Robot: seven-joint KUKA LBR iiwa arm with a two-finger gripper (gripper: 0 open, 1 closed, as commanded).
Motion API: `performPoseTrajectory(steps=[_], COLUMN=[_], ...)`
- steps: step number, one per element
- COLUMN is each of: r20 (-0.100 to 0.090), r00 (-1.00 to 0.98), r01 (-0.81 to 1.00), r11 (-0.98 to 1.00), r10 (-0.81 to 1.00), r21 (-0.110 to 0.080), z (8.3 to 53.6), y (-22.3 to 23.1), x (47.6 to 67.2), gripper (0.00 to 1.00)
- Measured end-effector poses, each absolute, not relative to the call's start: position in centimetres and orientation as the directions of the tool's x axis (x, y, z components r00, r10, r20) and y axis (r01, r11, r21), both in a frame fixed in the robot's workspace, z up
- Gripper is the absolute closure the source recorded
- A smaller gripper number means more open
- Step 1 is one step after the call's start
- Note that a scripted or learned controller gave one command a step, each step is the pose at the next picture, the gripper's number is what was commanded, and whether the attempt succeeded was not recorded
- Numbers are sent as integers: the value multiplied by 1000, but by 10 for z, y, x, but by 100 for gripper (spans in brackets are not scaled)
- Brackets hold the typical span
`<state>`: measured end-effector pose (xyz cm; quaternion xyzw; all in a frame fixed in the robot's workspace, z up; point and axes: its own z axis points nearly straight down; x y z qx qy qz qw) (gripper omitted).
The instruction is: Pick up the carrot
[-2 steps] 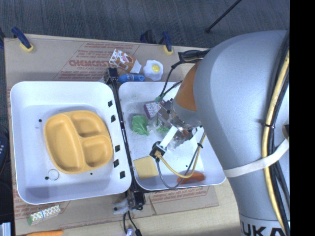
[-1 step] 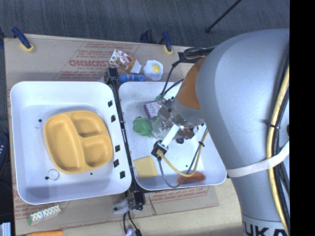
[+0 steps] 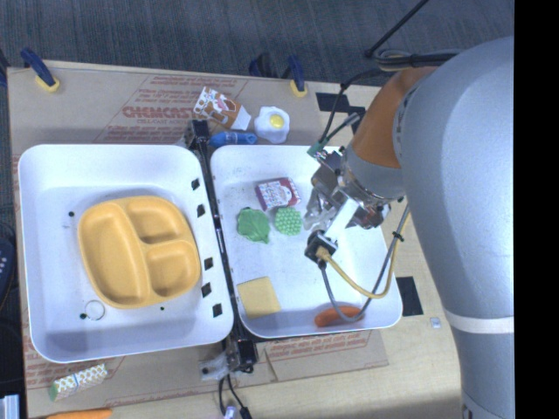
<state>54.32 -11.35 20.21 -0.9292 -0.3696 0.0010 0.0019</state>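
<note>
Gripper over right bin, apart from carrot at the bin's lower wall; I cannot tell how its grip stands.

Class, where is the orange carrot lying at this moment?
The small orange carrot lies by the near wall of the camera view's right-hand white bin, right of the flat yellow square.

Grey arm reaches in from right, bulk filling right side, close to camera. Orange band above wrist. Wrist angled down toward left. Gripper right of view centre, pointing lower left.
</note>
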Motion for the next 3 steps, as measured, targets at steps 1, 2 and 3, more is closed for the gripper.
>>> performPoseTrajectory(steps=[1,2,3], r20=[0,0,-1], r00=[642,304,-147], r01=[766,953,989], r11=[-642,-304,147], r10=[766,953,989], r21=[-6,-1,0], z=[236,300,376], y=[-169,-197,-202], x=[476,495,505], gripper=[100,100,100])
